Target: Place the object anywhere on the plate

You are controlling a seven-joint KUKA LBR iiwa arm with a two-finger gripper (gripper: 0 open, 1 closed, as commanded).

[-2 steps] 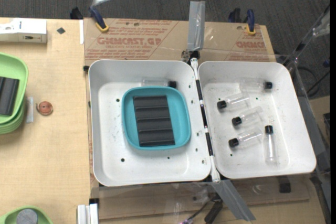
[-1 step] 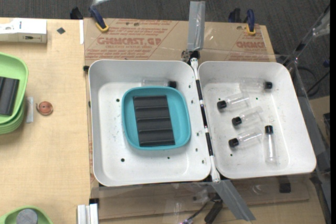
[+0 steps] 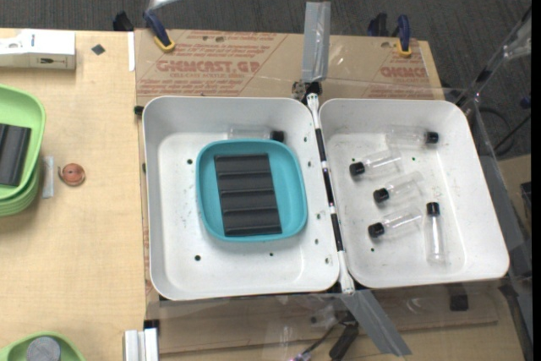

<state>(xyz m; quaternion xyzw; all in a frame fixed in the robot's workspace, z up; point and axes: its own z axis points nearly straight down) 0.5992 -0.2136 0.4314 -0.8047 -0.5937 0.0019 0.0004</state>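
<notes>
Vials lie in both bins: one clear vial (image 3: 254, 134) rests in the left bin (image 3: 169, 249) just beyond the far edge of the teal plate (image 3: 292, 182), which bears a black ridged insert (image 3: 247, 194). Five more black-capped vials (image 3: 393, 192) lie scattered in the right bin (image 3: 482, 249).

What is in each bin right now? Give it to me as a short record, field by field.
left bin: holds a teal plate carrying a ridged black insert
behind the plate: one clear vial with a black cap, lying by the bin's far wall
right bin: five clear vials with black caps, all lying down, scattered and apart
nearest vial to the divider
vials on the plate: none yet
</notes>
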